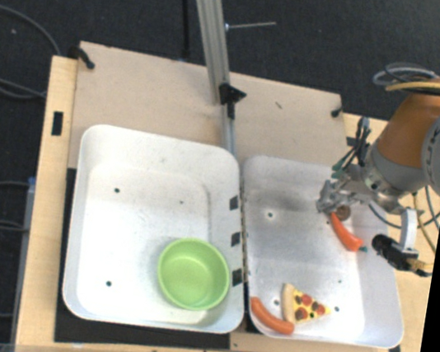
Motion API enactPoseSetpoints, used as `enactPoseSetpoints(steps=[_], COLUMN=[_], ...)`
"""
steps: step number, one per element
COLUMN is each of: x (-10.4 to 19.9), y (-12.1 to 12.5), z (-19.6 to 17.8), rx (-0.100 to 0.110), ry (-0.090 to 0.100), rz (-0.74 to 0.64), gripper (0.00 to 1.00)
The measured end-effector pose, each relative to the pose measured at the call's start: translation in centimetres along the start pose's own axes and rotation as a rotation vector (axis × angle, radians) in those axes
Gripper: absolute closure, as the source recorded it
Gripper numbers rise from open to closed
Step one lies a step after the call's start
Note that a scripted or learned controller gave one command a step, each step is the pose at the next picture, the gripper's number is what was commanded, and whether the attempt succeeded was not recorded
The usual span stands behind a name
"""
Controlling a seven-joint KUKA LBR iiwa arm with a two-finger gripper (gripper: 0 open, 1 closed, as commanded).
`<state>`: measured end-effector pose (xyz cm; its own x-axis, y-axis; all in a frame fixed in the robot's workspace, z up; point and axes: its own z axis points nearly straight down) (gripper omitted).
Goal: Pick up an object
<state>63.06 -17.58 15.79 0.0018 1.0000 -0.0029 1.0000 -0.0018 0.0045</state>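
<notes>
My gripper [335,203] hangs over the back right part of the right bin [286,182]. An orange carrot-shaped toy [346,233] lies slanted just below and to the right of it, its upper end right at the gripper's tip. Whether that end is touched or gripped, I cannot make out. In the same bin's front part lie a toy pizza slice [304,305] and, touching the front rim, a red-orange sausage [270,316]. A green bowl [194,273] sits upright in the front right corner of the left bin [122,163].
A slanted aluminium post [215,32] rises from the bench behind the gap between the bins. Black clips [237,237] join the bins along their shared edge. Cables and a black connector [391,251] hang beside the arm at the right bin's right rim.
</notes>
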Motion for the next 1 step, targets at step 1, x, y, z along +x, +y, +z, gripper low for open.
enactPoseSetpoints(steps=[1], x=[-0.54], y=[0.15], z=[-4.51], rx=[-0.002], ry=[0.002], rz=[-0.001], gripper=[1.0])
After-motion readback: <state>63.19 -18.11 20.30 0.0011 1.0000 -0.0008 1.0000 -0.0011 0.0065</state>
